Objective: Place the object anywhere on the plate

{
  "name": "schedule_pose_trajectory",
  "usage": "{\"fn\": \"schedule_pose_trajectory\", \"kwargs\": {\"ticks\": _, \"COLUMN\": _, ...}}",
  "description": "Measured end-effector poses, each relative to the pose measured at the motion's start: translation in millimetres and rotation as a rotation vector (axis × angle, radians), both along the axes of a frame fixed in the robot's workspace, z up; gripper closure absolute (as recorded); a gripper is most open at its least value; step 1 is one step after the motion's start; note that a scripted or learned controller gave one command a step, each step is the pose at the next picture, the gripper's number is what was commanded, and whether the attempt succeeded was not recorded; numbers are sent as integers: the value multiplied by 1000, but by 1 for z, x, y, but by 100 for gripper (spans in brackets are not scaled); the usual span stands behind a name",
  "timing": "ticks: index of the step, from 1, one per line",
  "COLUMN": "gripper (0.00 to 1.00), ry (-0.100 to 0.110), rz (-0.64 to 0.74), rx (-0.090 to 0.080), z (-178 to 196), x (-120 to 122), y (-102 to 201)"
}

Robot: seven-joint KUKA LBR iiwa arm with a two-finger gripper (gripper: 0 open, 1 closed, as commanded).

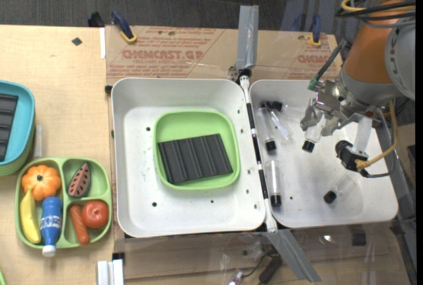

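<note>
Gripper [312, 133] hovered over right bin's [380, 207] back edge, gripping a clear tube [310, 138] by my read. Carry should cross the divider level, releasing low over green plate [196, 123].

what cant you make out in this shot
- Gripper, camera view: its own body covers the fingers, so whether it holds a tube is unclear.
- Clear tubes in the right bin: see-through on white, outlines faint.
- Blue tray: cut off by the left edge.
- Plate: a dark ribbed mat hides its middle.
</note>
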State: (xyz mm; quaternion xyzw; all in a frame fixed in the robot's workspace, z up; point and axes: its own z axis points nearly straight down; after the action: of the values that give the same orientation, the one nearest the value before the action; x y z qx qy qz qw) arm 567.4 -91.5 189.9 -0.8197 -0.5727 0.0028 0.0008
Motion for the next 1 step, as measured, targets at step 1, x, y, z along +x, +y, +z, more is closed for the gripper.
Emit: {"fn": "schedule_pose_trajectory", "kwargs": {"ticks": 1, "gripper": 0, "ry": 0, "rz": -1, "rx": 0, "z": 0, "x": 0, "y": 0}}
